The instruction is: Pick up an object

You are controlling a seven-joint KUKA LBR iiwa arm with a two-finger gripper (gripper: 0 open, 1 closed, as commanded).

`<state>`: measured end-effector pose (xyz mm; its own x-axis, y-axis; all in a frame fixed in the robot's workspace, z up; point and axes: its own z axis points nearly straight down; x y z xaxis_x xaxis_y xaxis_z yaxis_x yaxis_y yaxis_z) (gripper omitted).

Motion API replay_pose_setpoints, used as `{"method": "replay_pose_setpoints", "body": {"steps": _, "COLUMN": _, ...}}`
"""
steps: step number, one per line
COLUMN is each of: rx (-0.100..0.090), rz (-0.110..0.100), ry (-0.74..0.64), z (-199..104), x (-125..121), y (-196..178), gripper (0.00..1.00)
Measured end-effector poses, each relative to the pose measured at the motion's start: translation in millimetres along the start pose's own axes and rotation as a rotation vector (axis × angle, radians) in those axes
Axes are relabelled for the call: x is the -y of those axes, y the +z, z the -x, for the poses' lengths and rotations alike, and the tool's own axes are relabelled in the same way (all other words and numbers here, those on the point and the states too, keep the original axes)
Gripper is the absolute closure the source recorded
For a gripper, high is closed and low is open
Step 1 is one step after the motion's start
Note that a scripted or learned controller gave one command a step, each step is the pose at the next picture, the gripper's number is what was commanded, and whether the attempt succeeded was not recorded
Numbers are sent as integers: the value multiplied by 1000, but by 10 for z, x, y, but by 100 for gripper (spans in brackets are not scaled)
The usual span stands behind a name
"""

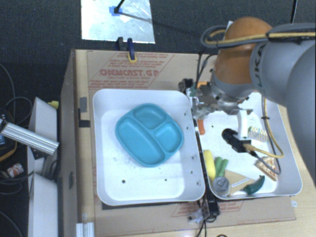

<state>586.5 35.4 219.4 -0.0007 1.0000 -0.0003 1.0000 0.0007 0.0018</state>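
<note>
At the left edge of the right bin [290, 168], my gripper [198, 107] hangs; can't tell if it's open, probably nothing grabbed yet.

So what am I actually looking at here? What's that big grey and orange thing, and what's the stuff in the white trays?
This is one photo from a camera fixed above a bench, looking down at a slant. The big grey shape with the orange band is a robot arm reaching in from the right. Its gripper, the part that pinches things, hangs at the far left corner of the right bin. The left bin holds a blue divided plate. The right bin holds small things, among them a yellow piece with green pieces beside it. I can't tell whether anything is held.
</note>
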Motion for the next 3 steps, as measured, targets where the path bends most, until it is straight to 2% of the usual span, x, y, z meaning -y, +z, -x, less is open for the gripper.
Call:
{"method": "replay_pose_setpoints", "body": {"steps": 1, "rx": 1, "rz": 0, "ry": 0, "z": 731, "x": -213, "y": 20, "gripper": 100}}
{"method": "replay_pose_setpoints", "body": {"steps": 2, "rx": -1, "rz": 0, "ry": -3, "z": 260, "x": -641, "y": 211, "gripper": 100}}
{"method": "replay_pose_setpoints", "body": {"steps": 3, "rx": -1, "rz": -1, "ry": -4, "z": -33, "x": -405, "y": 354, "gripper": 100}}
